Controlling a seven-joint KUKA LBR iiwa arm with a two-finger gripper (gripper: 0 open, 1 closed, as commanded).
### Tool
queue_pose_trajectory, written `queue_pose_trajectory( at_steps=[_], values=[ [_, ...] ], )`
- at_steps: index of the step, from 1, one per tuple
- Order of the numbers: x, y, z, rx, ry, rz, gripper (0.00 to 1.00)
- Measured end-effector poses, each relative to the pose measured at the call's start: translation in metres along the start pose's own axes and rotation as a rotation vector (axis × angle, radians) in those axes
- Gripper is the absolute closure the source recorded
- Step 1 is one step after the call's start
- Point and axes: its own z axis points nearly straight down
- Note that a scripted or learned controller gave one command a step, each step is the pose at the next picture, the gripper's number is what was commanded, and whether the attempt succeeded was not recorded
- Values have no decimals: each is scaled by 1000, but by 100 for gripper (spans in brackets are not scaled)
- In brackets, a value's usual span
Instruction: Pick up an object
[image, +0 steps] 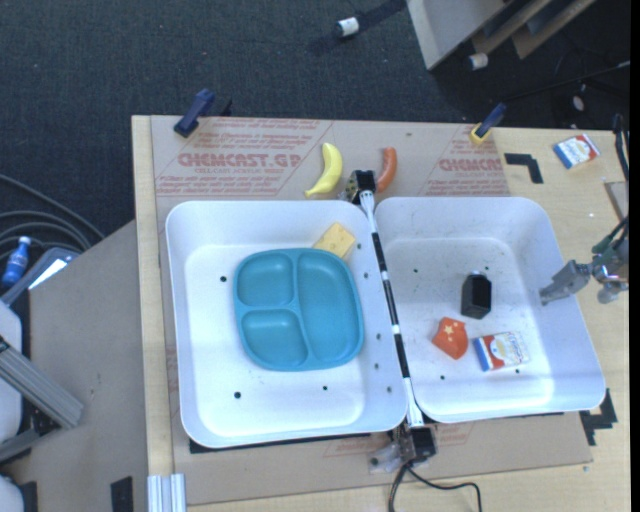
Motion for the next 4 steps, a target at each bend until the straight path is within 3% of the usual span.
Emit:
queue_pose_trajectory(
  at_steps=[1,2,3,4],
  values=[
    [-1,10,149,5,9,-3,0],
    [63,16,155,2,2,-1,0],
    [69,90,154,-2,-1,-1,0],
    [69,90,144,-3,-2,-2,100]
  ],
)
